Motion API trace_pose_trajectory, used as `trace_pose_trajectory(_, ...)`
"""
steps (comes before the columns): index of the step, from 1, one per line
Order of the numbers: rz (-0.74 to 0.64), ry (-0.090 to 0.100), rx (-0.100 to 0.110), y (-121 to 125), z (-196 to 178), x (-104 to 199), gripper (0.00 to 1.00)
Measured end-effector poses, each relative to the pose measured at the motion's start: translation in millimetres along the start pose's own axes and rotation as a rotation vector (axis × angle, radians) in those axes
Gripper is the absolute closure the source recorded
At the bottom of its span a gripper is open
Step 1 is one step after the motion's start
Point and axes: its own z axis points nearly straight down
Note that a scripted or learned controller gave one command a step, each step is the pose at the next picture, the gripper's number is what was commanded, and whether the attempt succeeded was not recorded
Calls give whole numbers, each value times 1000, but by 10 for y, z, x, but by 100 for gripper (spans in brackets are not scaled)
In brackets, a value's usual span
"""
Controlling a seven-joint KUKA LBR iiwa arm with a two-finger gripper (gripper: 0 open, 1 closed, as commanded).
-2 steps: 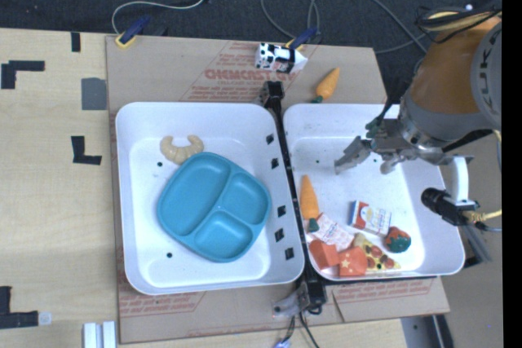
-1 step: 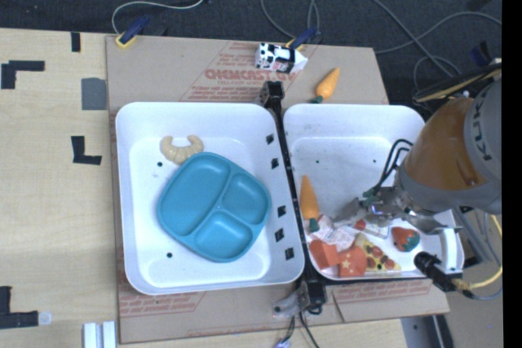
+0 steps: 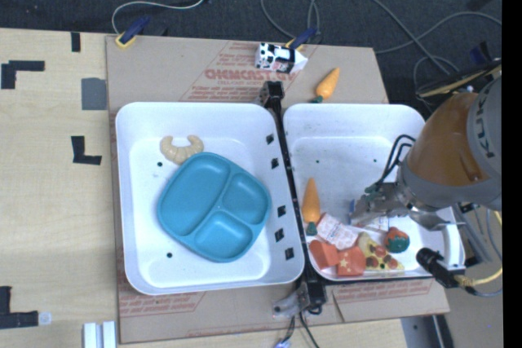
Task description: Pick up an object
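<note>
Toys lie in a small heap in the right bin, and we use that bin as our landmark. In its near corner we see an orange carrot standing on its tip, close to the wall shared with the left bin. Just beside the carrot is a white and red packet. Next to that packet lie a red piece, a small flat thing with coloured dots, and a red and teal ball-like toy.

Our arm reaches over the right bin from its far side. The pincer hangs low above the heap, close to the packet. We cannot tell if it is spread or clenched, and we see nothing between its tips.

Left of the right bin, the other bin holds a blue plate with sections and a pale curved toy touching the plate's edge. Behind the right bin, on the counter, lies a second small carrot and a black and white block.
</note>
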Motion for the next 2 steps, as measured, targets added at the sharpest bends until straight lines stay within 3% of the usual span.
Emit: trace_pose_trajectory(2,-3,3,2,7,-182,21,100)
